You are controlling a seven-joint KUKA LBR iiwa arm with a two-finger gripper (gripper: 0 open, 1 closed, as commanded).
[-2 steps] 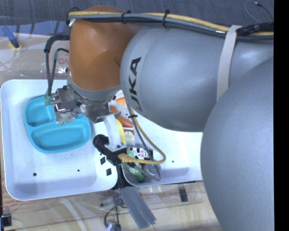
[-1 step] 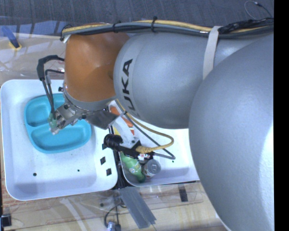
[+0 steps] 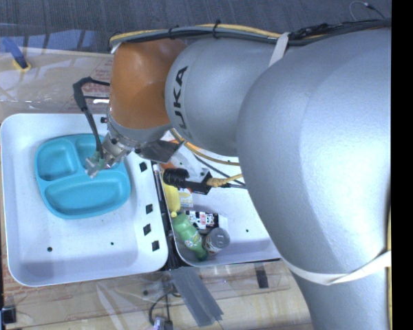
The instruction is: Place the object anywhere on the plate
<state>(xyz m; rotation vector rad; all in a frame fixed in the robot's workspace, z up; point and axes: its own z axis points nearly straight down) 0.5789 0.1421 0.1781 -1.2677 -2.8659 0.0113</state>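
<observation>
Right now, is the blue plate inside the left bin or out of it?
Inside. The blue plate lies flat on the floor of the left bin, with the gripper over it.

The grey arm [image 3: 310,136] reaches in from the right, its orange band [image 3: 141,81] above the wrist, gripper [image 3: 96,163] pointing down and leftward.

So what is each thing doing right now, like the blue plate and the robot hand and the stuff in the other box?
Blue plate: flat in the left bin, no object visible on it.
Gripper: low over the plate's right part, nothing seen held.
Left bin: holds the plate.
Right bin: holds small items, partly hidden by the arm.
Green object: lying in the right bin.
Yellow object: lying in the right bin.
</observation>
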